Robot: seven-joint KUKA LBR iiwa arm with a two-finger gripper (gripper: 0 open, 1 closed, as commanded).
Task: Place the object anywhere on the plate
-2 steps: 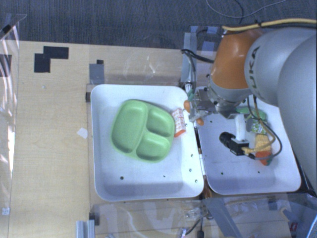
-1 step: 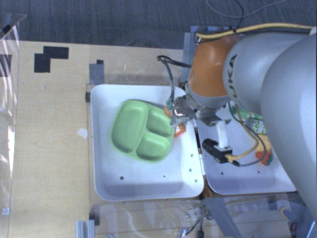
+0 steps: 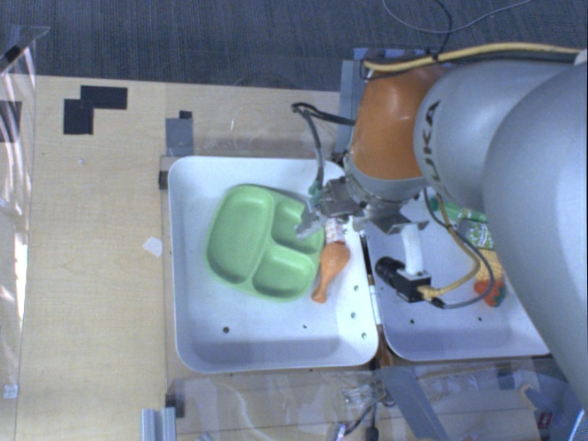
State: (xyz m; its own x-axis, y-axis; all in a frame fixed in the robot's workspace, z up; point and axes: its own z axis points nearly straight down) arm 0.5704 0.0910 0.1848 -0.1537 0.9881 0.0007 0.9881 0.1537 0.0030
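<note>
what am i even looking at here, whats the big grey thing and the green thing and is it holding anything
The big grey thing with the orange band is a robot arm, reaching in from the right. One camera fixed above the bench looks down at a slant on two shallow white bins side by side. In the left bin lies a green plate with compartments. Beside the plate's right edge is an orange toy chicken drumstick. The arm's end effector sits right above the drumstick's upper end, at the plate's edge, but I cannot tell from this angle whether it is gripping it. The right bin holds other small objects, partly hidden by the arm.
</note>
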